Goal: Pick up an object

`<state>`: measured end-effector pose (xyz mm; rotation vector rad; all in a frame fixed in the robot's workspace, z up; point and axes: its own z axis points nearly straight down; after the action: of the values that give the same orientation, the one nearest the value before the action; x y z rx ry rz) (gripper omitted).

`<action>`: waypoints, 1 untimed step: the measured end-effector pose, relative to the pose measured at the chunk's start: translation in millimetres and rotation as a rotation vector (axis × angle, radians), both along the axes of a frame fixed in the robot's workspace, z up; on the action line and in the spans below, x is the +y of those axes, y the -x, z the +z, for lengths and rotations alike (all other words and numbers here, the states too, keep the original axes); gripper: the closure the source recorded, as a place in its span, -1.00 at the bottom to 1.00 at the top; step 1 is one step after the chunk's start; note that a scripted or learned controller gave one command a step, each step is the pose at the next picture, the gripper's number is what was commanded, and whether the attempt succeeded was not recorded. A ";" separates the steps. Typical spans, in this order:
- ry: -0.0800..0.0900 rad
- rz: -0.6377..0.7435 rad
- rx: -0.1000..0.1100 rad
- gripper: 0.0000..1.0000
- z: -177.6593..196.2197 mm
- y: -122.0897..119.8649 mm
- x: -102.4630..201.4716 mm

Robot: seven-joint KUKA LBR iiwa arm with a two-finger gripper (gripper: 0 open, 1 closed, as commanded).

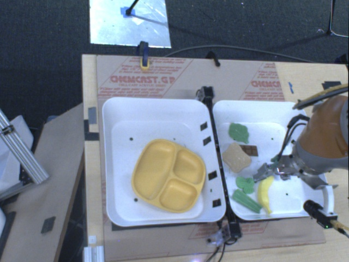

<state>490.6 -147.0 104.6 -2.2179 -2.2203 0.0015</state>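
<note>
Camera view looks down at a slant on a worktop [180,72] covered by brown printed board, with two shallow white bins side by side. Within the left bin [117,146] lies a yellow divided plate [169,174] with three compartments, set at an angle near the bin's middle. Between the two bins runs a dark divider strip [217,162].

Several small items sit in the right bin [272,113]. A green leafy piece [238,131] lies toward the far side. Nearer the divider is a tan, bread-like slice [235,158], with a small dark brown block [249,150] touching its far edge. Toward the near side sit a small green lump [245,184] and, just beside it, a long green pod-shaped piece [246,201] lying at an angle. A yellow banana [265,194] lies next to these, roughly upright along the bin floor.

From the right the grey arm [327,138] reaches in, its orange band visible above the wrist, with dark cables looping around it. Its claw [267,172] is low over the right bin, just above the top end of the banana and close to the green lump. Whether the claw is wide or narrow I cannot tell from this angle, and nothing can be seen gripped in it.

Beyond the bins, a shiny metal sheet [130,15] lies on the dark floor.
</note>
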 end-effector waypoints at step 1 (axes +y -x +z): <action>0.001 0.000 -0.005 -1.00 -18.6 -1.5 -0.4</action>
<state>492.1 -147.4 86.0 -2.2214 -2.2230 -0.0029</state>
